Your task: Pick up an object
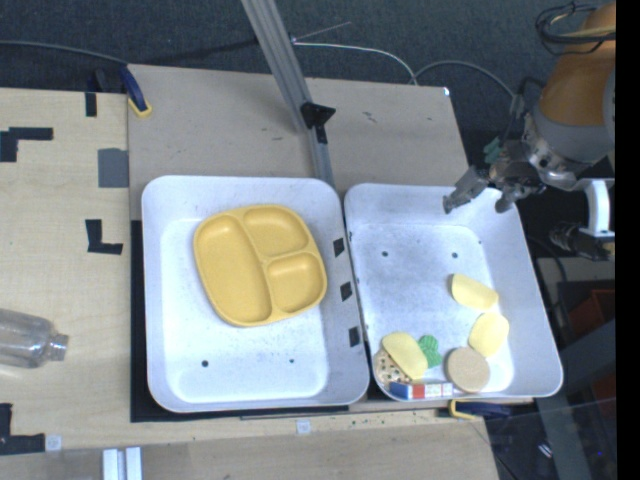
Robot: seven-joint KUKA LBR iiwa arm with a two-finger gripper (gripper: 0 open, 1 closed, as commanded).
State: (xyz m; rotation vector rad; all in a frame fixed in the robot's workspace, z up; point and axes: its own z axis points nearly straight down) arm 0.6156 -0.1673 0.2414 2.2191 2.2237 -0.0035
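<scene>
My gripper (482, 197) hangs over the far right corner of the right bin (420, 238), its two dark fingers spread apart with nothing between them. At the bin's near right lie several small objects: a yellow piece (473, 291), a second yellow piece (489, 334), a round tan disc (467, 369), a yellow piece (404, 353) on a speckled item, and a small green thing (429, 348). A red, white and blue strip (425, 391) lies along the near wall. All of these sit well below the gripper in the view.
The left bin (170, 368) holds a yellow divided plate (260, 263). A grey metal post (275, 43) slants across the far side between the bins. A clear bottle (25, 340) lies on the bench at the left.
</scene>
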